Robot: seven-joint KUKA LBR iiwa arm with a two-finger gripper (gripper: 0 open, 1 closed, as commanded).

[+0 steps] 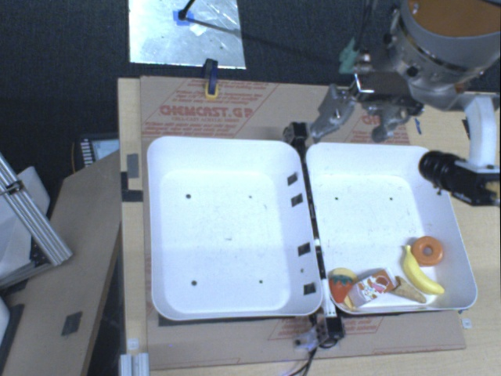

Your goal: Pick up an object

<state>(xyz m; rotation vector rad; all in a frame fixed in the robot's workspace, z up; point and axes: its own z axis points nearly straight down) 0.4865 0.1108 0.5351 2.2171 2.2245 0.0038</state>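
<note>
Pincer point(356, 120) hangs above right bin's point(376, 159) far rim; nothing gripped

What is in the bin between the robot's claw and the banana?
Just bare white bin floor. In the camera view, the gripper sits above the right bin's far edge, and the banana lies in its near corner.

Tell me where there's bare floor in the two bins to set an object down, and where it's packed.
The left bin shows bare white floor from wall to wall. The right bin is bare across its far half and middle. It is crowded along its near wall: tomato, snack packet, banana and orange ring cluster in the near right corner.
</note>
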